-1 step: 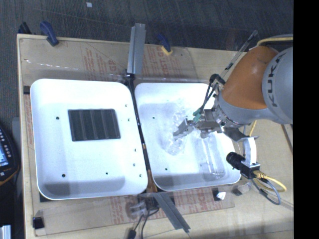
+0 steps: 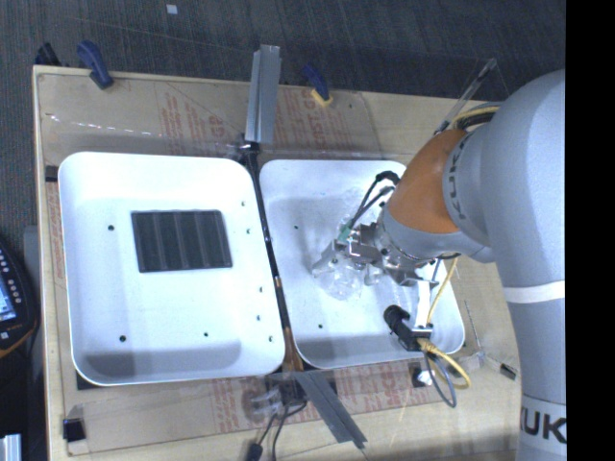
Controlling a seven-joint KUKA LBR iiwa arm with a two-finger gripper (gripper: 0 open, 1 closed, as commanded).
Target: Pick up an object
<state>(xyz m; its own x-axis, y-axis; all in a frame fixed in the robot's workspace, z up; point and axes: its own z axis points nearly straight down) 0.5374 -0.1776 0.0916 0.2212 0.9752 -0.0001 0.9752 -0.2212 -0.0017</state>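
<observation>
You've got the tool (image 2: 357,250) low in the right bin (image 2: 288,257), grip state can't tell. Clear object (image 2: 336,279) just left of it, mid-frame. Left bin (image 2: 86,257) holds a dark grille (image 2: 181,240).

Two shallow white bins were set side by side on a wooden bench (image 2: 144,113). In the left bin (image 2: 86,257) a dark ribbed grey panel (image 2: 182,240) was laid flat near its middle. Blue clamps (image 2: 94,65) were fixed along the bench's far edge, and a grey metal bar (image 2: 261,94) was mounted between the bins.
</observation>
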